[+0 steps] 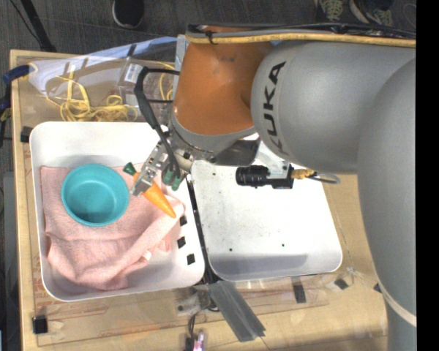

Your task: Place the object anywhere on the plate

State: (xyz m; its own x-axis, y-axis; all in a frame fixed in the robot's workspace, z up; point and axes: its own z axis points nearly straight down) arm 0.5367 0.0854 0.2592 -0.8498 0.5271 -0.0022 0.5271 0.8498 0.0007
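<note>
Orange carrot (163, 199) nr bin divider (192, 218)

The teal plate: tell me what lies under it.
The teal plate rests on a pink towel spread in the left bin. The bin floor beneath the towel is covered, so anything under there cannot be seen.

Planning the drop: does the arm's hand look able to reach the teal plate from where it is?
Probably yes. The hand sits just right of the teal plate, above the pink towel, with nothing standing between them.
</note>
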